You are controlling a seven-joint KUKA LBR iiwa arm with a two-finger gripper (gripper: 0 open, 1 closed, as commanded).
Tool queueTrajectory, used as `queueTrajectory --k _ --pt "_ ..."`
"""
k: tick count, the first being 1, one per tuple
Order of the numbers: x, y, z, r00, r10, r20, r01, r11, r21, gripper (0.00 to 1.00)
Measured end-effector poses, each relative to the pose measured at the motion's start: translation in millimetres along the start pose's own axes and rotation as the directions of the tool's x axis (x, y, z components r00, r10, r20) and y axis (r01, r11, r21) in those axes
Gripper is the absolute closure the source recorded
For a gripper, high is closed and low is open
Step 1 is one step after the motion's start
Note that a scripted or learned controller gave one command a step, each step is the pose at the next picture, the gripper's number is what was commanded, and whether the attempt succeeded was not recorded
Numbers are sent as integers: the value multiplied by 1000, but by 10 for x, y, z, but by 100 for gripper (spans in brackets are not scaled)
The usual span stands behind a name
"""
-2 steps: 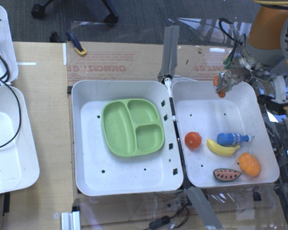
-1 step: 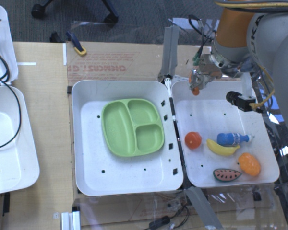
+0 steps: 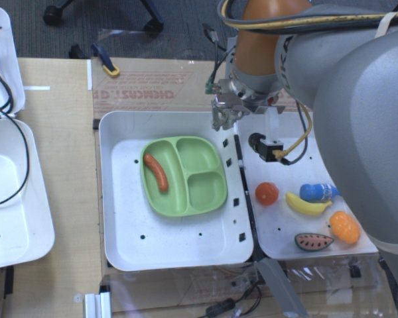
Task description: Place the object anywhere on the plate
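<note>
Lying in the left compartment of the green plate [image 3: 186, 177] is a smooth orange-red sausage [image 3: 156, 172], slightly curved and set at a slant. That plate is a glossy plastic tray with rounded corners and three sections, sitting in the left of the two shallow white bins [image 3: 119, 237]. Above the ridge where both bins meet hangs the pincer [image 3: 223, 119], a small dark metal piece under the arm's rounded orange band; whether it is released or clenched I cannot tell, since it looks too small and dim. The right bin [image 3: 278, 237] carries a round red tomato [image 3: 266, 193], a curved yellow banana [image 3: 308, 204], a blue object [image 3: 317, 191], a dimpled orange [image 3: 345, 227] and a watermelon slice [image 3: 314, 242].
</note>
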State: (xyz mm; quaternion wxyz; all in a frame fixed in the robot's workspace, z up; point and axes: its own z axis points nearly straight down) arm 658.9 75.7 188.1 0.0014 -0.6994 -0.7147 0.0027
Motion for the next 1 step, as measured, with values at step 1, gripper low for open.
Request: queueTrajectory --k 1 --pt "-6 1 0 1000 0 1 0 1000 0 0"
